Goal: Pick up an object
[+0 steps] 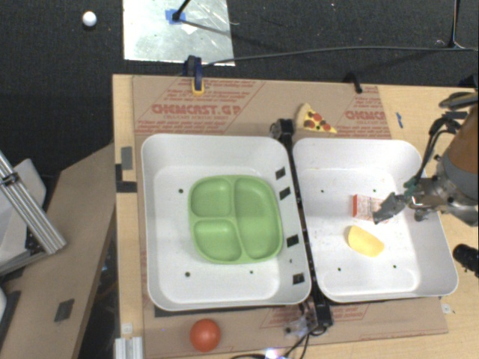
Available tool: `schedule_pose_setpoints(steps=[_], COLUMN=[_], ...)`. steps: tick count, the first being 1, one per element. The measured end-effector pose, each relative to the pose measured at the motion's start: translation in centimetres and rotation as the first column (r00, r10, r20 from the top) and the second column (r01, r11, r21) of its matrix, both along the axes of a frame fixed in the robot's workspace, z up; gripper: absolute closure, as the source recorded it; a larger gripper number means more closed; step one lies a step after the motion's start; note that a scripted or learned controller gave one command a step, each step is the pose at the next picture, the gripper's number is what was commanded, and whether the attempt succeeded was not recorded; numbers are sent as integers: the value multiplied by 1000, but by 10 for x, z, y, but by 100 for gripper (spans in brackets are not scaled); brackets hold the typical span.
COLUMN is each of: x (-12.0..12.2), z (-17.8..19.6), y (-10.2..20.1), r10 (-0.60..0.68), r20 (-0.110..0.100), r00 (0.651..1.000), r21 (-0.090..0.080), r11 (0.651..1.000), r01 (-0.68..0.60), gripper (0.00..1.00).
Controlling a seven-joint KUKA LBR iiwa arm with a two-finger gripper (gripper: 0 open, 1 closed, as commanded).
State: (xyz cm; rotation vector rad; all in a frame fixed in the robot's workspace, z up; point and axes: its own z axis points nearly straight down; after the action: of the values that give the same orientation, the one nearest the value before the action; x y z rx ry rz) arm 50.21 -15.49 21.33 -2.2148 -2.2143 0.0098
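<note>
Grey arm (458,172) with an orange-brown band above the wrist. Black cables looped along its upper side. Pale metallic wrist block, ending in a dark grey gripper (387,208) with slim, angular fingers.

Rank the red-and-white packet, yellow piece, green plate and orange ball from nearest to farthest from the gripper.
From the gripper:
1. Red-and-white packet, right bin, just beside it.
2. Yellow piece, right bin, slightly below.
3. Green plate, left bin.
4. Orange ball, outside the bins, front edge.
</note>
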Motion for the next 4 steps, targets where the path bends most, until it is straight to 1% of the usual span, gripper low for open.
schedule_pose_setpoints(steps=[1,2,3,4], x=[3,7,3,4], z=[6,-54,-98,-130], y=[0,-3,-8,-7], r10=[4,2,1,1], r20=[13,9,10,12], r00=[1000,1000,1000,1000], r21=[-3,-2,-2,-1], r11=[1000,1000,1000,1000], r01=[-4,-2,-1,-1], gripper=[0,0,0,0])
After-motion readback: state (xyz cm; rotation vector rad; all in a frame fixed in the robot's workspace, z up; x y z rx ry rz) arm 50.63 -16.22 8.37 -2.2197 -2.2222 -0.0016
